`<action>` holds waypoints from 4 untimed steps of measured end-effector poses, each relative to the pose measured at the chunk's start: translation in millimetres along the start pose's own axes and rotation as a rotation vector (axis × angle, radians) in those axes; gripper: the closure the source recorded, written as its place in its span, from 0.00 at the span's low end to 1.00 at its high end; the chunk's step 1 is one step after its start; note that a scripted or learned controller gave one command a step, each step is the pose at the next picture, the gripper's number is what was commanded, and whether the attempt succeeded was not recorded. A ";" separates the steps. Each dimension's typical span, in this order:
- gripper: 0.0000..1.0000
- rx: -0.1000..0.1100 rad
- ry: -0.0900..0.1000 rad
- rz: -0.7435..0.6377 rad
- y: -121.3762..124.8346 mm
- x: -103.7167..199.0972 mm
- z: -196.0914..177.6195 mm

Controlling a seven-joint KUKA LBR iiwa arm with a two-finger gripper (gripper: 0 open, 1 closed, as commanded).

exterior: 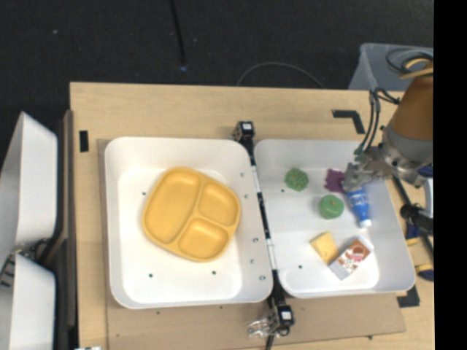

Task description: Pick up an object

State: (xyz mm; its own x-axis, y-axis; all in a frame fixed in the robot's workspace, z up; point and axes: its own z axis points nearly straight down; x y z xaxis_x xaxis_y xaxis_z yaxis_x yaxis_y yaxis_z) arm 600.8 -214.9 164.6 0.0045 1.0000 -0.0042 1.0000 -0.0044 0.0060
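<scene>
One gripper's jaws (359, 172) hang over the right bin (292, 279) beside a blue tube (358, 206); opening unclear.

camera view: fixed overhead, slanted | covers both bins (117, 195) and bench (182, 108) | distance seemingly moderate

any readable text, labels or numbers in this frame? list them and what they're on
None can be read.
Small box in the right bin: red and white print, too blurred to read.
Blue tube below the end effector: no lettering can be made out.
Yellow divided plate, green ball, green round piece, yellow block: no markings visible.
</scene>
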 end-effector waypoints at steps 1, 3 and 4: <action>1.00 0.000 0.002 -0.003 0.3 -2.6 -44.1; 1.00 0.003 0.003 -0.010 13.9 38.5 -59.3; 1.00 0.005 0.005 -0.011 23.8 89.4 -54.1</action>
State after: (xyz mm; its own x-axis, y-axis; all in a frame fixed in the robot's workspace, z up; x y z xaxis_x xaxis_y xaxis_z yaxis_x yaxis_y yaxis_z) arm 624.6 -125.3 218.4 -0.0066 1.0000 0.0005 1.0000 0.0066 0.0014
